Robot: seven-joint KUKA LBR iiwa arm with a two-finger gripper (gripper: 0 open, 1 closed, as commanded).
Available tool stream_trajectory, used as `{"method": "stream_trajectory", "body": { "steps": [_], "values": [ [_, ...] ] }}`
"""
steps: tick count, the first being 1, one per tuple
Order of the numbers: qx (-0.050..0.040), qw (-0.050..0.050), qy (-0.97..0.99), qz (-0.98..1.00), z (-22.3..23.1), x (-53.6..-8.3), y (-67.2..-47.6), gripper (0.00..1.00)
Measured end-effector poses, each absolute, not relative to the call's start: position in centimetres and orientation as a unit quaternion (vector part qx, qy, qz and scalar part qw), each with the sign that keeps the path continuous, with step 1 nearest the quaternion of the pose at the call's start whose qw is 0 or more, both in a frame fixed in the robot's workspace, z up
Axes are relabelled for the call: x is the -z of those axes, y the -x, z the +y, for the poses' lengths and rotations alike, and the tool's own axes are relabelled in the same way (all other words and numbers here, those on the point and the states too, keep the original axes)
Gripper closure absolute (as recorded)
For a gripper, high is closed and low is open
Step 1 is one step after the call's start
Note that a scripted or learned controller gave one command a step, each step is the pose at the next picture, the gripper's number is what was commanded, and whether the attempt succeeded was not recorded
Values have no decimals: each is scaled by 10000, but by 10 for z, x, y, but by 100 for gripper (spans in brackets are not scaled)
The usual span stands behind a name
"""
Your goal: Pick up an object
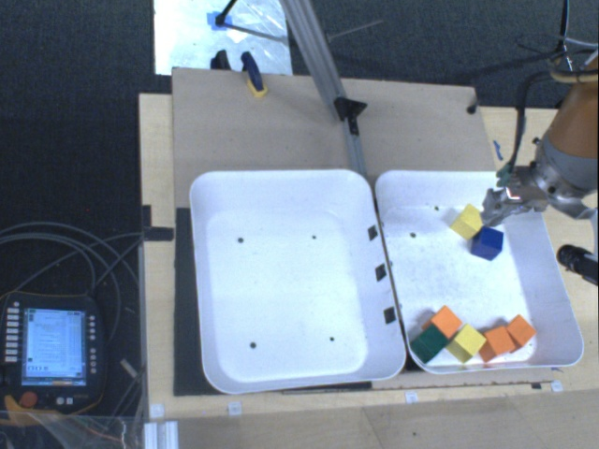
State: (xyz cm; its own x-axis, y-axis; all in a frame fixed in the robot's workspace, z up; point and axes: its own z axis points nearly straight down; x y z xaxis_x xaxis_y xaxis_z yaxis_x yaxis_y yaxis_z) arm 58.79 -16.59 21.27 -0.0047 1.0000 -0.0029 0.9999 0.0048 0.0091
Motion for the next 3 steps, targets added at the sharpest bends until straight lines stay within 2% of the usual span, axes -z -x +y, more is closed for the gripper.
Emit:
{"method": "stream_trajectory", "body": {
  "steps": [1, 2, 3],
  "values": [
    [-19, 39, -7054, 7088, -175, -262, -588, 100],
    [-12, 21, -7054, 7089, -175, -275, -589, 100],
    [-16, 11, -7034, 7108, -125, -281, -601, 100]
  ]
}}
